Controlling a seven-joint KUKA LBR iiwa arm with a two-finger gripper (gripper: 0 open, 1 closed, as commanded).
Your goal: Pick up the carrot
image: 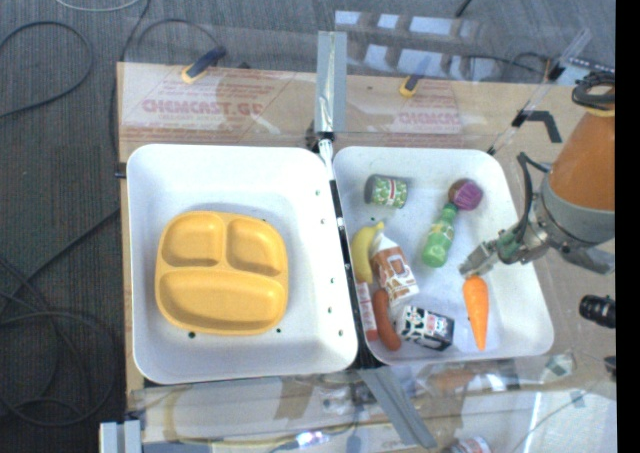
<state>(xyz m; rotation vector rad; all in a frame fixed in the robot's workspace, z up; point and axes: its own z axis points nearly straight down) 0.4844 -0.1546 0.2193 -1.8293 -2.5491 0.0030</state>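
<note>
1. The carrot (477,311) lay loose near the front right corner of the right bin (440,159), its tip toward the bin's front wall, with nothing gripping it.
2. The gripper (478,258) hung just behind the carrot's blunt top, reaching in over the right wall of the right bin; whether it was open or closed could not be told from this angle.
3. The step in hand appeared to be the approach: the pickup had not been made. The next move would likely call for bringing the gripper forward over the carrot's middle, straddling its width, then lowering and closing.
4. Counted in the right bin: one carrot, one green bottle (438,240) beside the gripper, one purple item (465,194) and one small can (387,191) toward the back wall.
5. Along that bin's left wall lay one banana (364,249), one small carton (394,274), one sausage (383,319) and one black-and-white carton (426,327).
6. Left of the right bin sat a second white bin (150,166) holding one yellow divided tray (222,271); two bins in all.
</note>
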